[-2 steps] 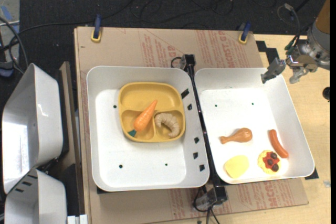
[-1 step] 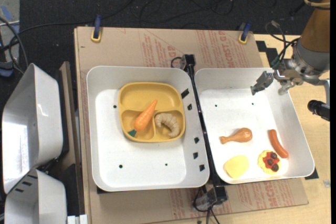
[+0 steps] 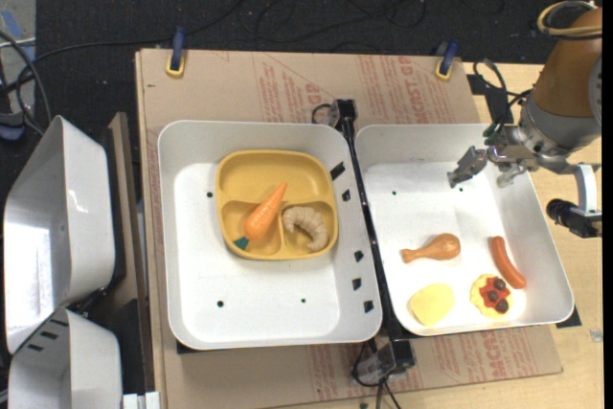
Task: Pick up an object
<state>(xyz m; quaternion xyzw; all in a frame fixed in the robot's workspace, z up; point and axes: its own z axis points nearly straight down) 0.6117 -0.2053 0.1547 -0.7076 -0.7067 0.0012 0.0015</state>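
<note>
My gripper [image 3: 486, 171] hangs over the upper right part of the right bin [image 3: 412, 147], open, with nothing between its fingers. Below it in that bin lie a brown chicken drumstick [image 3: 433, 250], a red sausage [image 3: 507, 262], a pale yellow round piece [image 3: 431, 304] and a small yellow tart with dark red topping [image 3: 493, 295]. In the left bin [image 3: 192, 235] stands a yellow divided plate [image 3: 239, 177] that holds an orange carrot [image 3: 264, 212] and a beige shrimp [image 3: 307, 225].
The bins' shared walls meet at a black divider [image 3: 358, 206]. Orange clamps [image 3: 175, 64] [image 3: 445, 64] hold the cardboard base at the back. White containers [image 3: 53, 225] stand off the bench at the left. The arm's orange band [image 3: 565, 62] rises at the right.
</note>
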